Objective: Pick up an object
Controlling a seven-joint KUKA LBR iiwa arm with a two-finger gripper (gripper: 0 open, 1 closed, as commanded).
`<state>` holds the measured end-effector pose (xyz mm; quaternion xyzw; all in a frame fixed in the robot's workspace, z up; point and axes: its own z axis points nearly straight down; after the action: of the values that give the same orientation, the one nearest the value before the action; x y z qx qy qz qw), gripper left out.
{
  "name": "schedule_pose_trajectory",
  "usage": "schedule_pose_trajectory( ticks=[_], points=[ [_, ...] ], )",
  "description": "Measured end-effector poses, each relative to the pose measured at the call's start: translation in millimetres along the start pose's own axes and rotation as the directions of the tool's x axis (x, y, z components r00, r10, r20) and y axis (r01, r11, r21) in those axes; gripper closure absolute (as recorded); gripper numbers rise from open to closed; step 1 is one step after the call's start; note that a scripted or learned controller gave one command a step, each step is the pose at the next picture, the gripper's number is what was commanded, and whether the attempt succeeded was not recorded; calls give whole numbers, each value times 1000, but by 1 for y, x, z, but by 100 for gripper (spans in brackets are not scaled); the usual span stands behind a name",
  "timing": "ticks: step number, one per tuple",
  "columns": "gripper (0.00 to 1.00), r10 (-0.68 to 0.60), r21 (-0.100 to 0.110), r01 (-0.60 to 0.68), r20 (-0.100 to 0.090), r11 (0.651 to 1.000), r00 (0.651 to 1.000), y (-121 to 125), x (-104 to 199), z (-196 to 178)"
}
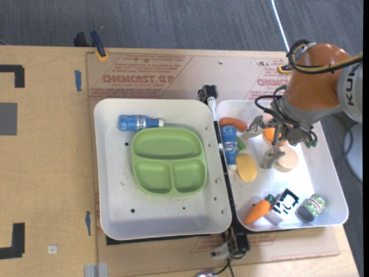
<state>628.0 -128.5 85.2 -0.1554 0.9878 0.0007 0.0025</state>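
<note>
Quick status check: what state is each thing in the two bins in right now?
Green divided plate: flat in the left bin, compartments bare.
Blue bottle: lying on its side above the plate.
Second blue bottle: lying along the right bin's left wall.
Toy carrot: lying down.
Yellow oval piece: lying loose.
Claw: low over the right bin.

Left bin [106, 172]: a divided plate [169, 160] in the middle, a bottle [138, 122] lying above it.
Right bin [334, 180]: a second bottle [229, 145] by the left wall, a sausage [232, 122] at upper left, a carrot [258, 210] and a can [312, 206] along the bottom (can to the right).
</note>
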Motion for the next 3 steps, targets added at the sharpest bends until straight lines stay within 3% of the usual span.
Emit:
schedule_pose_trajectory(
  ticks=[1, 2, 3],
  points=[
    [0, -466, 1, 466, 2, 885, 885, 12, 7, 0],
    [0, -47, 0, 47, 2, 999, 999, 4, 31, 0],
    [0, -143, -1, 143, -6, 990, 990, 0, -22, 0]
  ],
)
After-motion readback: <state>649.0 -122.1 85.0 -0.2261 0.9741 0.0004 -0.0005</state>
